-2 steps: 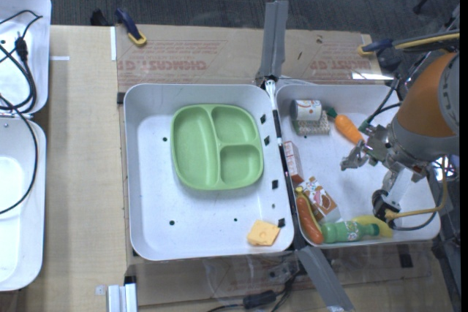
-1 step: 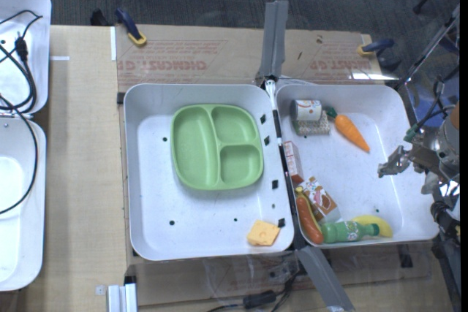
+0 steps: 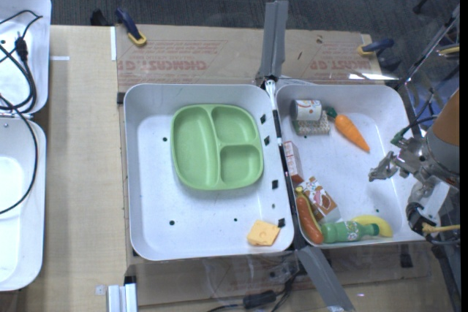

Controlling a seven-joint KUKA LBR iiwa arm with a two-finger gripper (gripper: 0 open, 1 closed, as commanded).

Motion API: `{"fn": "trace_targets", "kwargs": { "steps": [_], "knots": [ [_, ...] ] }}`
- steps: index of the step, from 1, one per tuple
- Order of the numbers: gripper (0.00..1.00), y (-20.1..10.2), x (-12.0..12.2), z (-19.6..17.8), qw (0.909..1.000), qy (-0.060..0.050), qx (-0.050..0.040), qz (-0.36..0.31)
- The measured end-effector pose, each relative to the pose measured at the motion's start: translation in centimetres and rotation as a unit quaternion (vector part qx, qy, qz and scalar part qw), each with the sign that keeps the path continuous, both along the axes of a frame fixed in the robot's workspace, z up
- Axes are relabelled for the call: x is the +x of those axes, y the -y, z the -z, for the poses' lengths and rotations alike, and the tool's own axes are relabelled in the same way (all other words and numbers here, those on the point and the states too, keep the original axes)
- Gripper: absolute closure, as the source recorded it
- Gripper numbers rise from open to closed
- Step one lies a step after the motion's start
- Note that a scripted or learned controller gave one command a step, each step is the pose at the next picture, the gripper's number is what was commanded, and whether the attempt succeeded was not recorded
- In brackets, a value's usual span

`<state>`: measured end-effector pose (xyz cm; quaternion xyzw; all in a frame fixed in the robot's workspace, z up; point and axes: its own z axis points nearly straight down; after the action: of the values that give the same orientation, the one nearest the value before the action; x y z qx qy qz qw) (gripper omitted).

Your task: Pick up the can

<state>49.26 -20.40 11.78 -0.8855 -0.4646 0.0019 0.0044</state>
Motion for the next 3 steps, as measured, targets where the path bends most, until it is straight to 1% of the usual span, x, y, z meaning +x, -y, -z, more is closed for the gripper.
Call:
{"fn": "trace_targets", "kwargs": {
  "steps": [1, 2, 3],
  "knots": [
    [0.00, 0.0, 0.0, 0.0, 1.0000, 0.000, 0.0000, 0.000],
    [0.00, -1.4, -1.5, 2.7, 0.9996, 0.001, -0.0020, -0.030],
    [0.00, -0.6, 5.2, 2.8, 0.9999, 0.001, 0.0044, 0.011]
  ]
}}
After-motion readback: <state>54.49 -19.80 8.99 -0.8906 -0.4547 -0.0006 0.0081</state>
